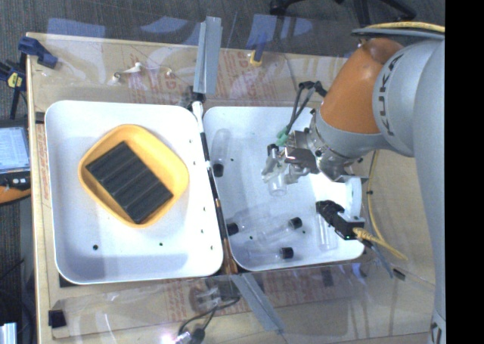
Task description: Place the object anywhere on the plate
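Left bin (60, 252): has a yellow plate (172, 165) in it, with a dark ribbed insert (127, 182) lying on the plate at an angle.

Right bin (249, 255): sits just beside the left one, touching along the middle edge. A few small black bits (286, 252) are scattered over its floor, near the front and the left wall.

Arm (393, 100): grey with the orange band, comes in from the right and hangs over the right bin.

End effector (281, 168): over the middle of the right bin, well apart from the plate. Honestly can't tell how far open it is, it's a shiny clutter from this angle.

Object: something clear-looking (277, 181) sits right at the end effector's tip, but I can't tell if it's gripped or just lying in the bin under it.

Surface (113, 312): wood-coloured, carries both bins.
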Motion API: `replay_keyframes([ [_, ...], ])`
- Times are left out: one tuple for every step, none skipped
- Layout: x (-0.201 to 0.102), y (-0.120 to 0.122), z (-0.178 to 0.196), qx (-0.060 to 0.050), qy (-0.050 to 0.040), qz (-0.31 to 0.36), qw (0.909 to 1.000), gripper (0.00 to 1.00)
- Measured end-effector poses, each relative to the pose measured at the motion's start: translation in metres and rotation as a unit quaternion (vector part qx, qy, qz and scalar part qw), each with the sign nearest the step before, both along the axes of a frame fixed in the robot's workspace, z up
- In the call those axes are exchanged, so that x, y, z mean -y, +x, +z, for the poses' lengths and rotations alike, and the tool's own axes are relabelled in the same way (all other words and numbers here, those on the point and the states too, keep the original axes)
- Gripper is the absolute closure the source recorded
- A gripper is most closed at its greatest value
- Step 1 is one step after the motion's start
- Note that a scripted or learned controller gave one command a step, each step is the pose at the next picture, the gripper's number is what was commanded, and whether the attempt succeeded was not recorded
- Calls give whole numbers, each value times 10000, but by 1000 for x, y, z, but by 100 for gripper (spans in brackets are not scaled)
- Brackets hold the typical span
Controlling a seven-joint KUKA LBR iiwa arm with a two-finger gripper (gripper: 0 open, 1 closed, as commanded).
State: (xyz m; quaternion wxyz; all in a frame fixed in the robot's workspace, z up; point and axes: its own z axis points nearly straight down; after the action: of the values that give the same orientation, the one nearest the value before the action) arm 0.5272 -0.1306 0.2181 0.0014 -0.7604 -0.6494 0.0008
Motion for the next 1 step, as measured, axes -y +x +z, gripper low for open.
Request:
replay_keyframes([
  [-59,51,-28,1,-1,1658,9862,100],
])
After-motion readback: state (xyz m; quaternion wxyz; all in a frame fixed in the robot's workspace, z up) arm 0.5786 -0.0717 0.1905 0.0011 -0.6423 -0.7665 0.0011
